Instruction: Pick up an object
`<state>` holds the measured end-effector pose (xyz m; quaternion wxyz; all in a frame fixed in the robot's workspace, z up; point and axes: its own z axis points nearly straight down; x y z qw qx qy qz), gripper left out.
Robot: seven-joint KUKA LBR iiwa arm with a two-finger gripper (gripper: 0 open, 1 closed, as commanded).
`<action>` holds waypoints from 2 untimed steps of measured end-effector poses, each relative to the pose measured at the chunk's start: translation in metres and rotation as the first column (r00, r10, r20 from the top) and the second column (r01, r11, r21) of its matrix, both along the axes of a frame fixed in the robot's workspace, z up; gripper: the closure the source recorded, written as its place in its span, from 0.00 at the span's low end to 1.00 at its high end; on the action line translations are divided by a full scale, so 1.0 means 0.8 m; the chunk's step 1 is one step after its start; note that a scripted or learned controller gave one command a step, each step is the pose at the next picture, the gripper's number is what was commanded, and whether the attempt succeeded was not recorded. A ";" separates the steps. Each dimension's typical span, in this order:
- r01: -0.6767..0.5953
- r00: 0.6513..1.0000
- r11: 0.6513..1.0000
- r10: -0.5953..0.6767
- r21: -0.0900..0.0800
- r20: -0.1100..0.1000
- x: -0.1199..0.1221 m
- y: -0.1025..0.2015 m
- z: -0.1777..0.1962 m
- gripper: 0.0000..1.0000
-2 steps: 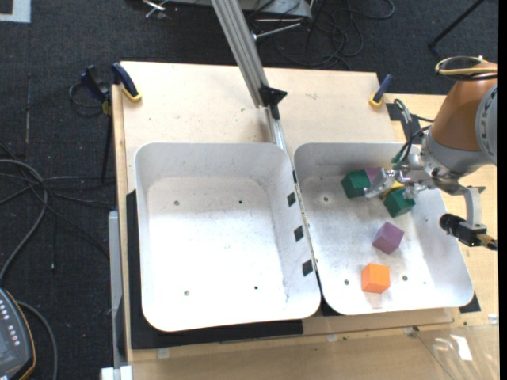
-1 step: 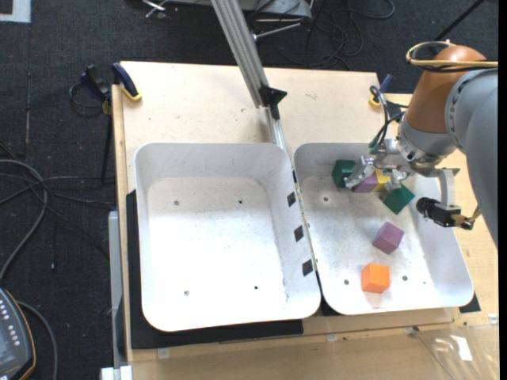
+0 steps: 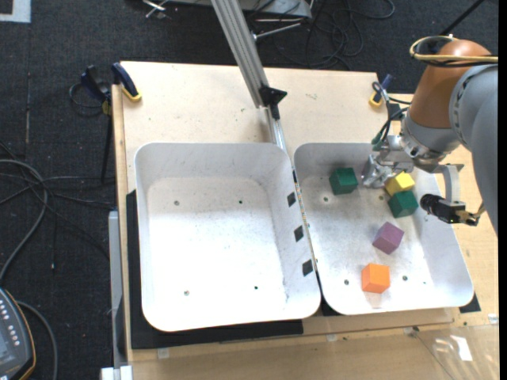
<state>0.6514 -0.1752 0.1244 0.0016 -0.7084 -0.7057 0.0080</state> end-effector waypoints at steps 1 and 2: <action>-0.002 1.000 1.000 0.002 -0.002 0.004 0.001 0.001 -0.003 0.00; 0.010 1.000 1.000 -0.010 0.006 -0.022 0.010 0.019 -0.024 0.00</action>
